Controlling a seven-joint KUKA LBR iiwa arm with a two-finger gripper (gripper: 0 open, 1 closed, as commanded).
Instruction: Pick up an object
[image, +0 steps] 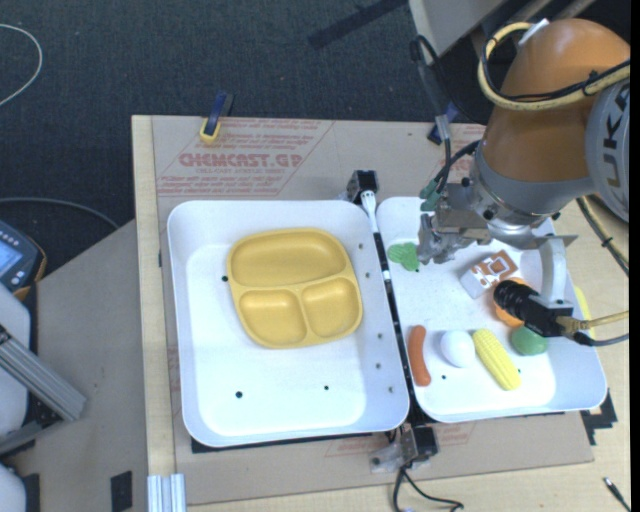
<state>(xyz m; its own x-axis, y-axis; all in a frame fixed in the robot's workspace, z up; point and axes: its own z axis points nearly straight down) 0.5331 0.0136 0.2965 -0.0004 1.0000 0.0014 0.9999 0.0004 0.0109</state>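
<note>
Where the arm (545, 110) reaches in from the right, its pincer (436, 243) hangs low over the far left part of the right bin (590, 385), close to the divider between the two bins. Whether the pincer is wide or narrow cannot be told from this slant; nothing is seen between its tips.

Right bin contents: a small green piece (404, 257) lies just beside the pincer, on its left, near the bin's left wall. A white and orange card-like item (487, 273) lies to the right of the pincer, partly under the wrist. A black cable fitting (527, 306) belonging to the arm crosses above an orange object (505, 313), which is largely hidden. A green rounded object (529, 343) sits just beside it on the near side. A yellow corn cob (496, 359) lies at a slant near the front wall, with a white egg-like object (457, 347) just to its left. A red sausage-shaped item (419, 355) lies lengthwise beside the left wall, apart from the egg.

Left bin (205, 395): a yellow three-compartment plate (293, 286) rests in the far half, flat.

The bench (150, 180) carries both bins on a brown board printed with red lettering. A yellow and blue clamp (214, 117) grips its far edge.
</note>
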